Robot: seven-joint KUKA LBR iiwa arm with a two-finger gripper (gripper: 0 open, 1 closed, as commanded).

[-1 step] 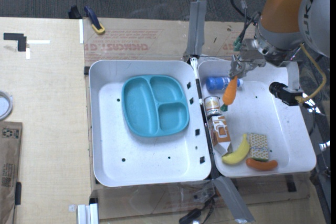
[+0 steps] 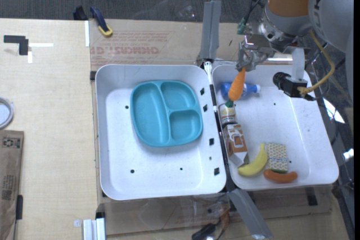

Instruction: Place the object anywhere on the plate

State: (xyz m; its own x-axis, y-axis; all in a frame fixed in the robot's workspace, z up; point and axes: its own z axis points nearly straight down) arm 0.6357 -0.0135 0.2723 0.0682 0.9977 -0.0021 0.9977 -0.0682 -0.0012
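Carrot (image 2: 237, 85) is pinched by its top end in the jaws of the gripper (image 2: 246, 64), dangling over the right bin (image 2: 315, 137). Should be carried toward 9 o'clock and lowered gently onto the blue plate (image 2: 167, 113).

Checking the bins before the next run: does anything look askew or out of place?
Nothing spilled or damaged. The carrot hangs tilted from the gripper above the right bin, pinched at its top end.
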